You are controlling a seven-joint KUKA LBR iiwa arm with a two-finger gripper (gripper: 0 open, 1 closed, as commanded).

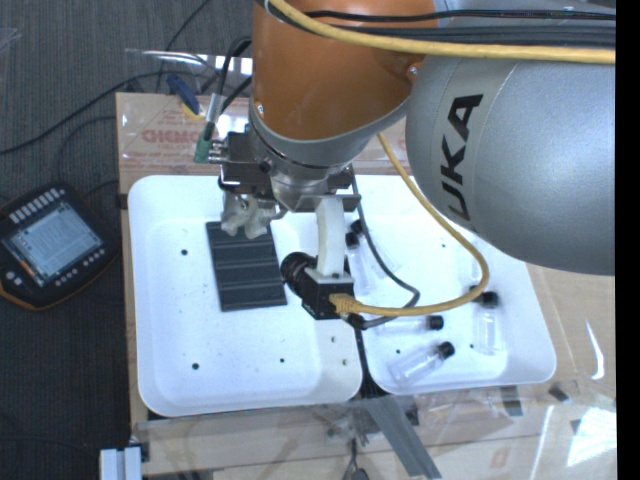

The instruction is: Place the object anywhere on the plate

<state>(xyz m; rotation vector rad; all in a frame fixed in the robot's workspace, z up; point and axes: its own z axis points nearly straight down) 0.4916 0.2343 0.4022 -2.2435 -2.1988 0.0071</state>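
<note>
The arm (420,98), grey with a broad orange band, reaches over the two white bins on the tabletop (150,133). In the left bin (170,368) lies a dark ribbed rectangular plate (245,266), flat on the bin floor. The gripper (247,220) hangs just above the plate's far edge; whether the jaws are apart or together cannot be told, as the wrist hides them. Just beside the plate's near right corner a black block on the wrist carries a yellow cable (420,303). In the right bin (520,358) lie small clear vials with black caps (425,358), well apart from the plate. A handheld control pendant (50,243) sits on the floor beyond the left bin.
</note>
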